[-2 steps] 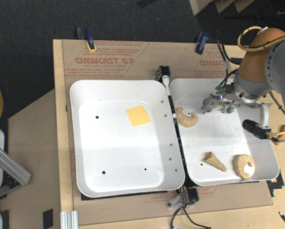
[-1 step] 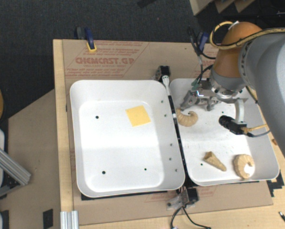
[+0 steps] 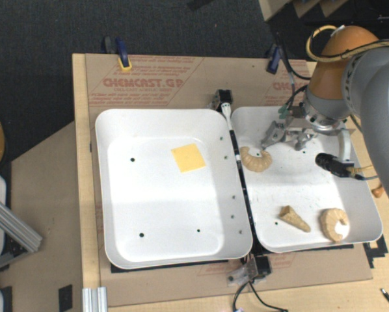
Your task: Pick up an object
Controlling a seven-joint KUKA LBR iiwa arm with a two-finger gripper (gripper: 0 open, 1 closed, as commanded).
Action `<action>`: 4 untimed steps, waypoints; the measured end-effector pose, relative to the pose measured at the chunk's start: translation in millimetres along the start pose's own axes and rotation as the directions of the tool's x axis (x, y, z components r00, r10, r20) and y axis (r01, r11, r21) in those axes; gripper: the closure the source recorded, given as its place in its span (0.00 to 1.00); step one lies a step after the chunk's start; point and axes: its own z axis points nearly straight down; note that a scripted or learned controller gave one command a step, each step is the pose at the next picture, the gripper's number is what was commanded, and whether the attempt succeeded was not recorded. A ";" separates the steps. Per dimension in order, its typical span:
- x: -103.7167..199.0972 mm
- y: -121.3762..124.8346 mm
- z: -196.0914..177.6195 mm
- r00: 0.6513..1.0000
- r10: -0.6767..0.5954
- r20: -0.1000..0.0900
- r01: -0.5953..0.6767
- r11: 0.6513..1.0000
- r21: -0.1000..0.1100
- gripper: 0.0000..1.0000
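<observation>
Currently: gripper (image 3: 277,134), jaws spread and holding nothing, poised at right bin's (image 3: 311,239) far-left corner above croissant (image 3: 255,160), presumably to straddle it; cheese slice (image 3: 188,157) in left bin (image 3: 116,194).

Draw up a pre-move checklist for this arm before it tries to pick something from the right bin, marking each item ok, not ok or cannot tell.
1. Gripper over the right bin: ok.
2. Croissant-shaped piece lies just below the gripper, nearest target: ok.
3. Nothing stacked on that piece: ok.
4. Piece clear of the bin wall: not ok, it sits close to the left rim.
5. Jaws open wide enough: cannot tell.
6. Cone-shaped piece and round pastry apart from the target: ok.
</observation>
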 end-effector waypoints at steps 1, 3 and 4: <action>-12.6 0.2 0.0 1.000 -0.002 0.003 0.002 1.000 -0.005 0.00; -84.4 2.0 -222.2 1.000 -0.008 0.023 0.010 0.998 -0.067 0.00; -82.6 0.3 -220.8 1.000 -0.010 0.019 0.011 0.999 -0.052 1.00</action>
